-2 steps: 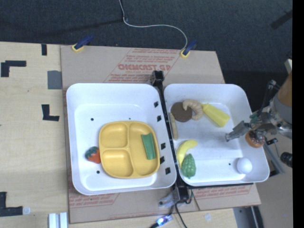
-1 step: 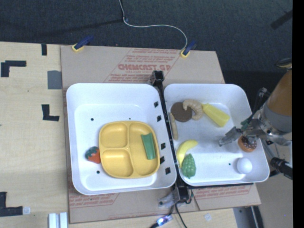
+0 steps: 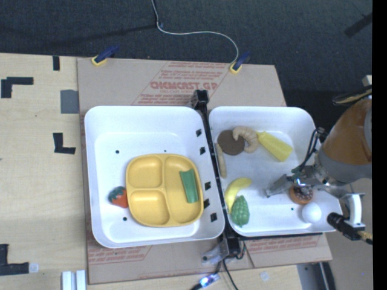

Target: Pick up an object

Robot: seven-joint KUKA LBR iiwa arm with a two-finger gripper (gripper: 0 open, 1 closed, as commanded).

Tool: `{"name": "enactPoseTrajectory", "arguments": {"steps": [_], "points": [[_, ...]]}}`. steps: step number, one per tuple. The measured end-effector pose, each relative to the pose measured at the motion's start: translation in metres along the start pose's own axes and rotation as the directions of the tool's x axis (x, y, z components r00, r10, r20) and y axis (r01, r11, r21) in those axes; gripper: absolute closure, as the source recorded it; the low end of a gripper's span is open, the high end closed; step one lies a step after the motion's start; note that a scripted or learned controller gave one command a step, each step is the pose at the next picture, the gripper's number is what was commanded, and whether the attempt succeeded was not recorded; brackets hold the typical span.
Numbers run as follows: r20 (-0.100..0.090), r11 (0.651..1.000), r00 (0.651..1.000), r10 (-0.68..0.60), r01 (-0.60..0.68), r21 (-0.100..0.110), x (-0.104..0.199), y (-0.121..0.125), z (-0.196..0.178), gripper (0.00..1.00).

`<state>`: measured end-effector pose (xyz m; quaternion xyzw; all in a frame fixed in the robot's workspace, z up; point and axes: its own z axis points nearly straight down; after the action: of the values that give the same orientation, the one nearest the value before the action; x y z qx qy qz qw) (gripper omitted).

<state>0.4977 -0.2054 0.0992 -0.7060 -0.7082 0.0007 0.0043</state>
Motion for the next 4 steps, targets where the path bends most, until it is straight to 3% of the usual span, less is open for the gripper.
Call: {"name": "enactPoseTrajectory", "arguments": {"steps": [1, 2, 3, 4], "points": [[0.0, 1.0, 1.0, 0.001, -0.001, -0.007, 0.003, 0.002, 0.011, 0.0], [0.02, 1.0, 1.0, 0.003, -0.003, -0.023, -0.004, 0.004, -0.002, 1.0], [0.006, 1.0, 1.0, 0.002, -0.002, -0.008, -0.003, 0.003, -0.044, 1.0], [0.006, 1.0, 1.0, 0.002, -0.002, -0.009, -0.005, 0.005, -0.086, 1.0]]}}
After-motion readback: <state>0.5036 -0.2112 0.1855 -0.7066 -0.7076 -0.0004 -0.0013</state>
